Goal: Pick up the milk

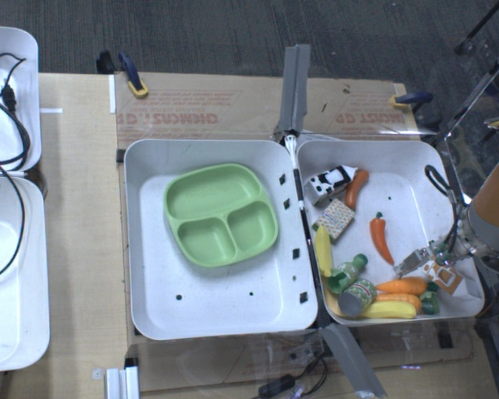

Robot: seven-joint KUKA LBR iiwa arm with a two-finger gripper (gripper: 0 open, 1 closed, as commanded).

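The milk [330, 184] is a small carton with black and white cow patches. It lies on its side at the back left of the right bin [412, 160], against the wall between the two bins. An orange carrot [357, 187] touches its right end. My gripper [430, 261] hangs low over the front right corner of the same bin, well to the right of the milk and nearer the front, just above a pile of toy food. Nothing shows as held in it.
The right bin also holds a speckled cracker [336, 219], a red-orange pepper [382, 238], a yellow corn cob [323, 251], a green bottle [347, 274], a banana [391, 309] and another carrot [403, 287]. A green divided plate [221, 214] lies in the left bin [150, 289].
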